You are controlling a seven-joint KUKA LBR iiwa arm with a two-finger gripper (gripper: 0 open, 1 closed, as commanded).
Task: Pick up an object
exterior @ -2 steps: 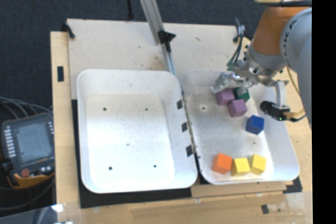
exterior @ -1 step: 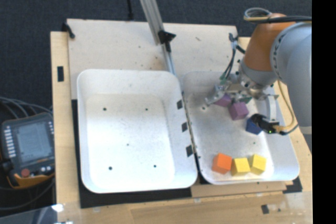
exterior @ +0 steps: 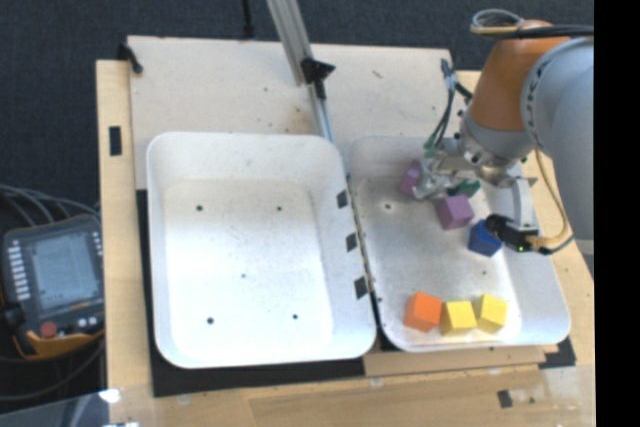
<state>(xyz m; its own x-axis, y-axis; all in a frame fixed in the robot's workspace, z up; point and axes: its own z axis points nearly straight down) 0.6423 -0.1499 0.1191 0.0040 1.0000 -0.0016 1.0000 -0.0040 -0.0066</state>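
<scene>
My gripper (exterior: pixel 436 183) is low over the back of the right bin (exterior: pixel 530 315), under the grey arm with its orange band. A purple block (exterior: pixel 411 180) lies just to its left, touching or nearly touching it. A second purple block (exterior: pixel 455 211) sits just below and to the right of the gripper. A blue block (exterior: pixel 485 239) lies further right, beside the arm's cabling. Along the bin's front edge an orange block (exterior: pixel 423 311) and two yellow blocks (exterior: pixel 459 316) (exterior: pixel 492 311) stand in a row.
The left bin (exterior: pixel 170 215) lies beside the right one, with a divider edge (exterior: pixel 355 235) between them. A slanted metal pole (exterior: pixel 285 5) rises from the back of the bench. A teach pendant (exterior: pixel 55 280) rests off the bench at left.
</scene>
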